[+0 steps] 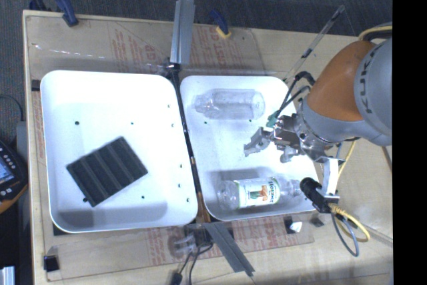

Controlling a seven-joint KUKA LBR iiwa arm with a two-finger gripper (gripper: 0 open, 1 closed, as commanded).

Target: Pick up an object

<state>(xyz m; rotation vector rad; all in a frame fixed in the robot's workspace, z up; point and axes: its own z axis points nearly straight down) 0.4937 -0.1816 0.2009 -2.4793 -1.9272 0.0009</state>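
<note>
Reaching from the right, pincer [267, 143] over right bin [220, 143], between bottles.

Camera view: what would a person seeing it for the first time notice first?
Probably the grey arm with its orange band, reaching in from the right, with its end effector over the right bin. Next, the dark ribbed panel lying in the left bin. Two clear bottles lie in the right bin: a plain one at the far end, a labelled one at the near end.

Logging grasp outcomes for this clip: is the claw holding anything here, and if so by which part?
Nothing is held. The claw hangs over bare floor of the right bin, between the clear empty bottle and the labelled bottle, touching neither.
</note>
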